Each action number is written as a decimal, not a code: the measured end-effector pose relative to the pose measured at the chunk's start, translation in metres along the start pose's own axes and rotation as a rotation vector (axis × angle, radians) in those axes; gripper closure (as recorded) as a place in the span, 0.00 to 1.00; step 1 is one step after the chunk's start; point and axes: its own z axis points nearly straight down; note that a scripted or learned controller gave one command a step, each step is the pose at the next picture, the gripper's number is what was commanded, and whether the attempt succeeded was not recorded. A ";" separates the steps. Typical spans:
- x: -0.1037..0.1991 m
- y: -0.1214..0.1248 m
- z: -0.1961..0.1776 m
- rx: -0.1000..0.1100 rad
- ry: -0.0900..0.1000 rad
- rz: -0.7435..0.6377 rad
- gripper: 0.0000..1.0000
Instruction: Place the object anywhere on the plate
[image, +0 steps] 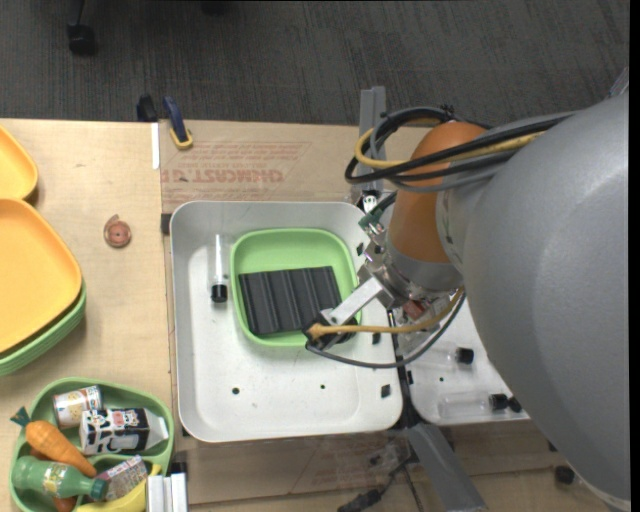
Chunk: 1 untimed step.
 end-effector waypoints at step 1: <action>0.040 0.080 0.000 -0.001 0.001 0.015 0.00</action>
